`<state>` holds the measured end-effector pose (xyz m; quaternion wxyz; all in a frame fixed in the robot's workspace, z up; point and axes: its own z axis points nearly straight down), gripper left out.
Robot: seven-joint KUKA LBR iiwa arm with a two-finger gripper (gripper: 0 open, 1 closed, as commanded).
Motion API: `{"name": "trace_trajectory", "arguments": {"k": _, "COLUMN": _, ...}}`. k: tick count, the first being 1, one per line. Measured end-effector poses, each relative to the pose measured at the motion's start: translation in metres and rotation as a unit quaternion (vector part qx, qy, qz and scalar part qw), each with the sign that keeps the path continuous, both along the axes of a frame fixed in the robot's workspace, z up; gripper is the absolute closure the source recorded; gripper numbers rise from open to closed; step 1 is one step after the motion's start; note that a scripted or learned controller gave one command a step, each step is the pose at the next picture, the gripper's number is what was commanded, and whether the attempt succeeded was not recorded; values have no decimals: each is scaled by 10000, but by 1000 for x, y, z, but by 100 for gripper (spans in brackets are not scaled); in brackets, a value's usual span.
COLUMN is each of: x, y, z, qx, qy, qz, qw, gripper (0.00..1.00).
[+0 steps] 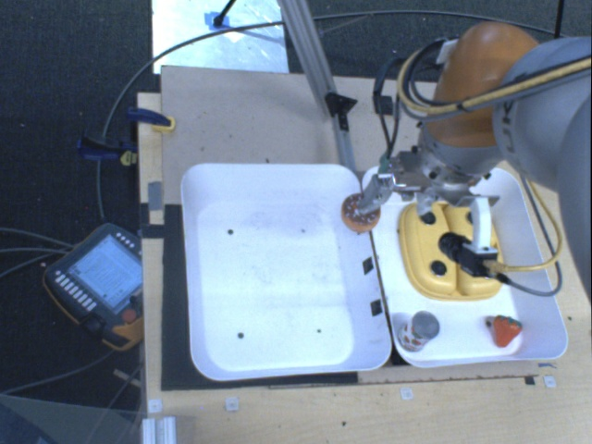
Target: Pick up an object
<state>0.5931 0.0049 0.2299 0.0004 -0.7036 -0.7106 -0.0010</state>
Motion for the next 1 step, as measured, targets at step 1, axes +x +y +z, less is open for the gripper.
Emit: {"name": "trace_trajectory", "arguments": {"k": 1, "x": 4, "y": 57, "z": 8, "qx": 6, "qy": -7, "qz": 5, "qw": 10000, "gripper": 100}}
